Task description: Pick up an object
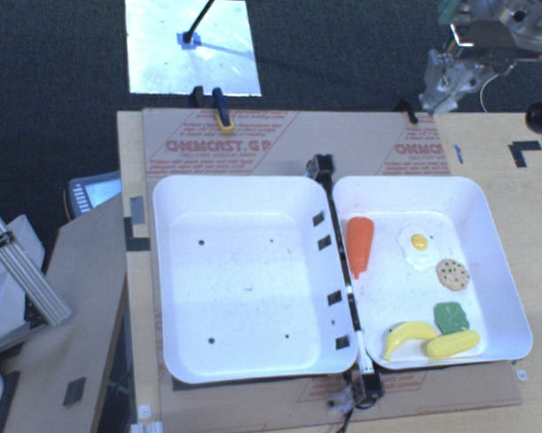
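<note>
Your right bin [484,213] holds a carrot [359,244] at its left wall, with a fried egg [418,247], cookie [451,273], green piece [450,316] and two bananas [431,339] beside it, while the gripper [444,88] hangs above its far rim, perhaps empty.

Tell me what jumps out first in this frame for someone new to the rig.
The bright toy food clustered in the right bin: an orange carrot by the divider, a fried egg and cookie mid-bin, and a banana, a green piece and a yellow piece at the near edge. The left bin is plain white beside it. The gripper sits high at the top right, beyond the bins.
</note>
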Action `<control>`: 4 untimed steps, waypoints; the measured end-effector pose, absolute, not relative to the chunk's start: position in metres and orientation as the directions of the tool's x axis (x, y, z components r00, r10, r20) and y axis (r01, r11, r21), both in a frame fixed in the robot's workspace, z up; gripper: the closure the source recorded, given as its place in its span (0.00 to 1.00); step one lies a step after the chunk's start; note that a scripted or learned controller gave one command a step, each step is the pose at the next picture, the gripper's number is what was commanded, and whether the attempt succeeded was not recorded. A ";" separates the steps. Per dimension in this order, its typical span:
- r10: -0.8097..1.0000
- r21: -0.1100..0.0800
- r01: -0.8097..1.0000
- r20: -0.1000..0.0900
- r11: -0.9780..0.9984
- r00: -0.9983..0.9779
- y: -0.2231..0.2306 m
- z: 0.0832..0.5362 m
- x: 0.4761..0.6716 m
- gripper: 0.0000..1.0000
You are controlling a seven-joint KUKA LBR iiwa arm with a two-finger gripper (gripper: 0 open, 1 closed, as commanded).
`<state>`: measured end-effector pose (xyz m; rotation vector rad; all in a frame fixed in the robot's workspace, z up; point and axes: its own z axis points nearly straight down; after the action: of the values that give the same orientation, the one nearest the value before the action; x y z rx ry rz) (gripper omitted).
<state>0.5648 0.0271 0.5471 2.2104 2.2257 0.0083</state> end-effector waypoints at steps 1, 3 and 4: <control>1.000 0.010 1.000 0.001 0.011 -0.011 0.027 0.558 0.565 1.00; 1.000 0.016 1.000 0.001 0.019 -0.019 0.027 0.581 0.566 1.00; 1.000 0.019 1.000 0.001 0.023 -0.023 0.027 0.592 0.566 1.00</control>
<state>0.5660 0.0273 0.5920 2.1868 2.2370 0.0223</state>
